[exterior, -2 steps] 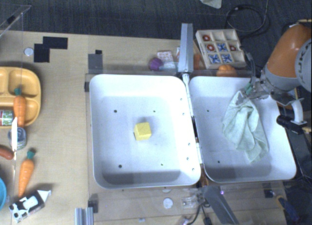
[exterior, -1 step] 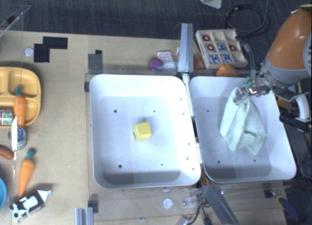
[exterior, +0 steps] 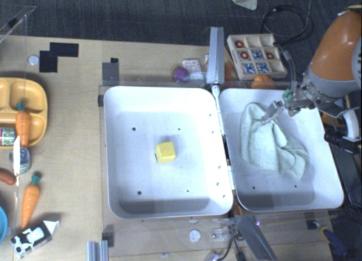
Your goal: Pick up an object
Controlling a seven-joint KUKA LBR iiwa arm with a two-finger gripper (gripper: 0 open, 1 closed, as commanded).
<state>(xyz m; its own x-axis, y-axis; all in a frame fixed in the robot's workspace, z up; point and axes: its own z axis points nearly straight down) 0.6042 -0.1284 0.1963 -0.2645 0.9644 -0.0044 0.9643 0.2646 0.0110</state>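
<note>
A pale green-white towel [exterior: 273, 143] lies crumpled in the right bin [exterior: 322, 198]. One corner of it is drawn up into a peak that ends at my gripper [exterior: 282, 106]. The gripper hangs over the bin's back part, shut on that towel corner, with the orange-banded arm [exterior: 336, 53] reaching in from the right. A small yellow block [exterior: 166, 152] sits alone near the middle of the left bin [exterior: 130, 192], well apart from the gripper.
A tic-tac-toe board [exterior: 257, 55] and a purple item [exterior: 180, 74] lie behind the bins. On the bench's left are a yellow tray [exterior: 31, 93] with a carrot [exterior: 22, 127], another carrot [exterior: 30, 199] and a toy cow [exterior: 31, 237]. A metal divider [exterior: 215, 56] stands between the bins.
</note>
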